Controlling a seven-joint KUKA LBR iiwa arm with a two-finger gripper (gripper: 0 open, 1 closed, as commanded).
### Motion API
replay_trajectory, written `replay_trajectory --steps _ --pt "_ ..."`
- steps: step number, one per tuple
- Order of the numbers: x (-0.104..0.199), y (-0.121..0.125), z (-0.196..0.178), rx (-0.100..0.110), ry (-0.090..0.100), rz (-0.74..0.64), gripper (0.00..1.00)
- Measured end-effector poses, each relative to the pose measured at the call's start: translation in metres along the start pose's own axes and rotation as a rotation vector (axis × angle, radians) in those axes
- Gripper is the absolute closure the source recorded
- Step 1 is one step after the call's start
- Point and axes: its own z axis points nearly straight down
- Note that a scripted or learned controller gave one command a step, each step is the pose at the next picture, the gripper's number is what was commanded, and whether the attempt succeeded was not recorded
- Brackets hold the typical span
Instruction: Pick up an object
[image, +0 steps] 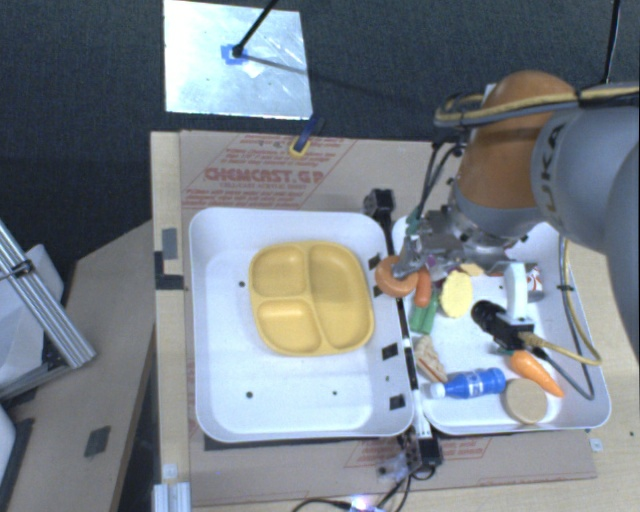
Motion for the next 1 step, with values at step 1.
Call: replay_trajectory --steps 1 --pt "-0.0112 0.0121 0.012 -0.001 -0.001 0.003 1.0"
